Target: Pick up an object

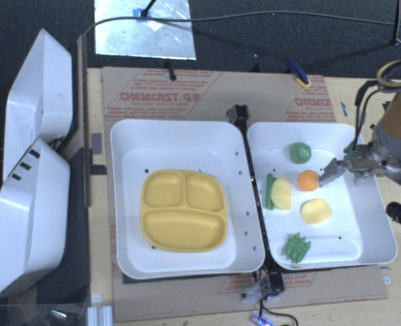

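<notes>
The right bin [373,246] holds several small toy foods. A green round piece [299,152] lies near its back. An orange ball [309,180] sits just in front of that. Left of the ball is a pale yellow piece with a green side [278,193], and a yellow lump [315,210] lies nearer the front. A bumpy green piece [296,247] rests by the front wall. My gripper [329,170] reaches in from the right and hangs low, its tip just right of the orange ball. Nothing shows in its grasp.
The left bin [125,182] carries a yellow divided plate [184,210]. A black clamp [238,113] sits where the two bins meet at the back. White housings [34,161] stand at the far left. Cables run across the dark floor behind the bench.
</notes>
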Motion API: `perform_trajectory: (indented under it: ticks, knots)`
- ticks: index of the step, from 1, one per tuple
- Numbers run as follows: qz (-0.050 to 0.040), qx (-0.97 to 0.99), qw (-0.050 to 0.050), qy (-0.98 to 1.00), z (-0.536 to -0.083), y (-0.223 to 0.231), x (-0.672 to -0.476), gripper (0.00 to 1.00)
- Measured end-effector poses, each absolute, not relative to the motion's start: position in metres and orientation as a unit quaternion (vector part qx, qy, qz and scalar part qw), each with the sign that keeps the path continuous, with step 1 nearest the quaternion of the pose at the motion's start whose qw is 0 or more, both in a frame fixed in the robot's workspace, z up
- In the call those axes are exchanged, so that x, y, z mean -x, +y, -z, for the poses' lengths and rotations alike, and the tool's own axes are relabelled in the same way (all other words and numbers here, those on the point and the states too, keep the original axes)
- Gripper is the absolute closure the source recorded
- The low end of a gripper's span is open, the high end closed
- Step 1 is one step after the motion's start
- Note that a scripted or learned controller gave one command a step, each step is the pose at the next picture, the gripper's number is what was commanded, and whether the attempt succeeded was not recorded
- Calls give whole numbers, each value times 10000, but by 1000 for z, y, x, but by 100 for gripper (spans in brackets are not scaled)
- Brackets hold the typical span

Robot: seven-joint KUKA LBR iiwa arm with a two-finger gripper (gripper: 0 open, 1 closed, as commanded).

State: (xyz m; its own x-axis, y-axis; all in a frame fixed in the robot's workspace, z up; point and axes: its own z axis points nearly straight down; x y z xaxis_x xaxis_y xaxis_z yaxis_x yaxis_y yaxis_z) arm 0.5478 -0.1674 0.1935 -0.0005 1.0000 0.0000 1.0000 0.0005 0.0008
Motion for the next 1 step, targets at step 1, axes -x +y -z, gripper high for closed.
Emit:
perform_trajectory:
  ticks: [1]
  knots:
    - [-18,-7058,25,7084,-247,-152,-611,0]
